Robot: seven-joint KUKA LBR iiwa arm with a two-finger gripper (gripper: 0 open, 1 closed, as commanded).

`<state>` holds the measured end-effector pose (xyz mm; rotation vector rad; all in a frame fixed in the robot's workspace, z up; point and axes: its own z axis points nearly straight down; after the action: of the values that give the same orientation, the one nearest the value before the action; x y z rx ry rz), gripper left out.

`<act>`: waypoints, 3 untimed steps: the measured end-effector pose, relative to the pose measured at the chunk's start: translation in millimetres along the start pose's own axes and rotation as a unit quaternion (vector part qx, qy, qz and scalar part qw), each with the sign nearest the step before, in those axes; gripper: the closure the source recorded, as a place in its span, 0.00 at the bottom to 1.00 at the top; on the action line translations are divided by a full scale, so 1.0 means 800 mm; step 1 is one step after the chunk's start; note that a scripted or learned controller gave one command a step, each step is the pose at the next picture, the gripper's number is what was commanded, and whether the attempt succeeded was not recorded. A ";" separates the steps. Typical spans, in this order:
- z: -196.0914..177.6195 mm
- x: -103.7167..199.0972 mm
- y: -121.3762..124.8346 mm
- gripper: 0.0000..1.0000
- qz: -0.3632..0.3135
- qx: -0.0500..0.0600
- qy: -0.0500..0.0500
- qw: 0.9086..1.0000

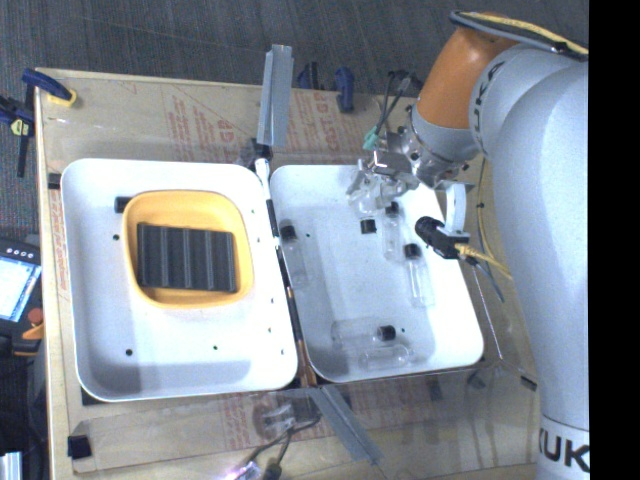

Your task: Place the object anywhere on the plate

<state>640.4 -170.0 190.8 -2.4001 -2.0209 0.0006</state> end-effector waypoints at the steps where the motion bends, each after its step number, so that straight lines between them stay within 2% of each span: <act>1: -0.021 0.071 -0.050 1.00 -0.160 0.001 -0.001 0.987; 2: -0.033 0.176 -0.027 1.00 -0.234 -0.001 -0.002 0.972; 3: 0.000 0.183 -0.053 1.00 -0.357 0.001 -0.001 0.934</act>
<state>623.1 -18.7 191.6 -1.5220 -2.7446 0.0036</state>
